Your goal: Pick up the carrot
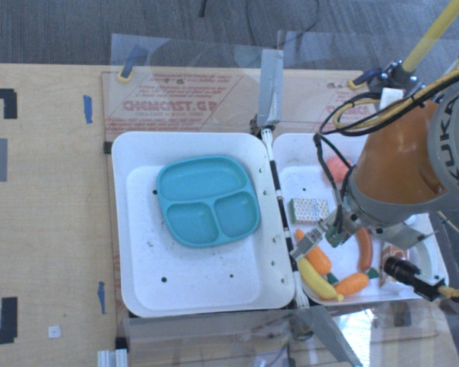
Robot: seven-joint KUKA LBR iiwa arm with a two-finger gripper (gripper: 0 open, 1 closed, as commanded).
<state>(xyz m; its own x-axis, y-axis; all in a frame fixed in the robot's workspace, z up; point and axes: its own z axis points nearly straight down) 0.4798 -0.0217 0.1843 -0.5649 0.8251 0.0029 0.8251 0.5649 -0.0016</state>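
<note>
At the near edge of the right-hand white bin (310, 176), a yellow banana (315, 283) lies along the bin's front wall, with a carrot (351, 284), orange with a small green end, touching its right tip. Just behind the banana sits a second short orange piece (318, 260), too partly covered to identify. The end effector (310, 241) hovers right over that orange piece, near the bin's left wall; whether it is open or closed cannot be told from here, and nothing is visibly gripped. To the right, a thin reddish-orange sausage shape (364, 249) stands on end beside the arm's (402, 167) grey and orange body, which covers much of this bin. A little farther back lies a small patterned rectangular pack (309, 209), and behind that a pink item (337, 168) peeks out by the arm. In the left-hand white bin (138, 228), a teal three-compartment plate (208, 200) rests toward the back. Both bins sit on a pale wooden surface (46, 205).
</note>
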